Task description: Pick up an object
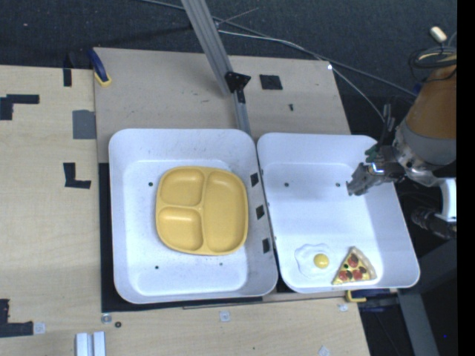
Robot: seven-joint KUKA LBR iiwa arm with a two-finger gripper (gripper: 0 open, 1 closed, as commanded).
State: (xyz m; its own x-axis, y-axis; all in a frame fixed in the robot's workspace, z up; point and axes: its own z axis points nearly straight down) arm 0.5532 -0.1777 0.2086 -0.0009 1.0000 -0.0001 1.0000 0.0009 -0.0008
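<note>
Plywood bench, pale and marked with dark tape patches, carries two white bins side by side on a dark mat; beyond it, at twelve o'clock, lies dark carpet crossed by thin cables. A grey metal post slants down from the top to the seam between the bins. The left bin holds a yellow divided plate at its centre. The right bin holds a toy fried egg and a toy pizza slice just beside each other, at five o'clock in that bin. The arm enters at three o'clock, and the gripper hangs over the right bin's three-o'clock edge, well apart from both toys. Whether its jaws are spread or pressed together cannot be told. Nothing shows between them.
</note>
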